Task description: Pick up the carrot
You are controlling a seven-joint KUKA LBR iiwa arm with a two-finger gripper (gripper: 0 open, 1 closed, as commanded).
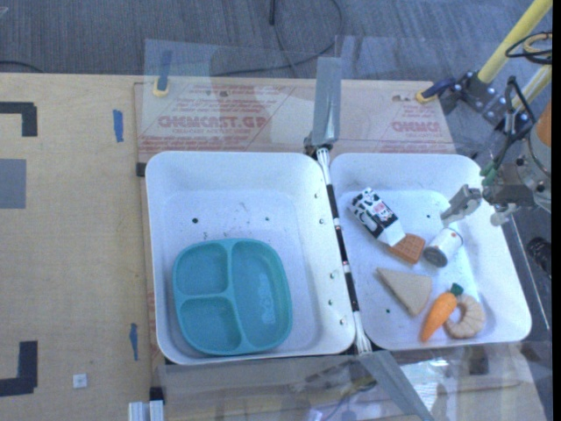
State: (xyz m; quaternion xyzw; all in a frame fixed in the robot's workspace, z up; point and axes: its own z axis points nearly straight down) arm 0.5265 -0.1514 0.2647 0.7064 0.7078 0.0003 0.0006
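Carrot low in the right bin, claw up at the bin's right edge.

The carrot [437, 316] lies at a slant near the front of the right bin [412, 167], orange with its green top pointing up and right. It touches the pale curled shrimp-like piece [466, 317] on its right, and the tan bread wedge [406, 288] sits just to its left. Farther up are a small grey-and-white can [443, 246], a waffle-brown biscuit [408, 249] and a black-and-white milk carton [377, 215]. The gripper [463, 202] hovers over the bin's upper right, well apart from the carrot; whether it is wide or narrow cannot be told. The left bin [175, 182] holds a teal divided plate [231, 296].
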